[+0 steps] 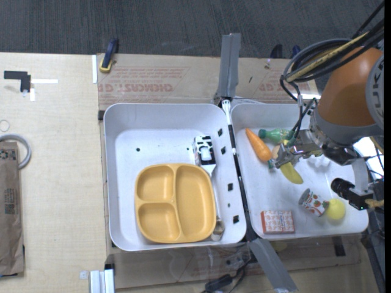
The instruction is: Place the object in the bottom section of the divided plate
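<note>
Over the right bin, gripper low among the toys, nothing delivered yet.

Cannot tell how far apart the fingers stand, nor whether anything sits between them. Touching or just beside the tips: banana below, carrot to the left, green bottle just above. Farther off: small printed cup, lemon, red-patterned box. Well to the left, in the left bin, yellow divided plate, all sections bare. Left to do, judging by this: secure one object, carry across, set in the bottom section.
</note>
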### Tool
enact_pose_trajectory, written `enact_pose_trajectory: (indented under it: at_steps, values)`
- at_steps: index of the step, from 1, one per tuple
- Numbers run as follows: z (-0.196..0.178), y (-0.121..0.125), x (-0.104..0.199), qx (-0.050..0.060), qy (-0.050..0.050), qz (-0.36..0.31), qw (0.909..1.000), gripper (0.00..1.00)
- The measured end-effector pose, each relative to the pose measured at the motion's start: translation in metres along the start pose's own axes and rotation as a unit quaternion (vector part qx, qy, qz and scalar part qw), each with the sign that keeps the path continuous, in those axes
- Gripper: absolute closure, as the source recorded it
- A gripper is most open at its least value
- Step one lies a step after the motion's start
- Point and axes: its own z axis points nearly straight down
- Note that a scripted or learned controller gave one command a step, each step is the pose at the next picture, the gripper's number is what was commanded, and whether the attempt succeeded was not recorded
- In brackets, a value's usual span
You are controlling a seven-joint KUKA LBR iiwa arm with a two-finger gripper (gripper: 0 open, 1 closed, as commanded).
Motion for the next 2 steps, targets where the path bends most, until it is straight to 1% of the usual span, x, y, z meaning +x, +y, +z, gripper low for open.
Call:
enact_pose_trajectory:
  at_steps: [1, 2]
  values:
    - [0.001, 0.006, 0.075, 0.002, 0.000, 0.061, 0.9981, 1.00]
    - [-0.027, 0.055, 0.136, 0.002, -0.002, 0.279, 0.9602, 1.00]
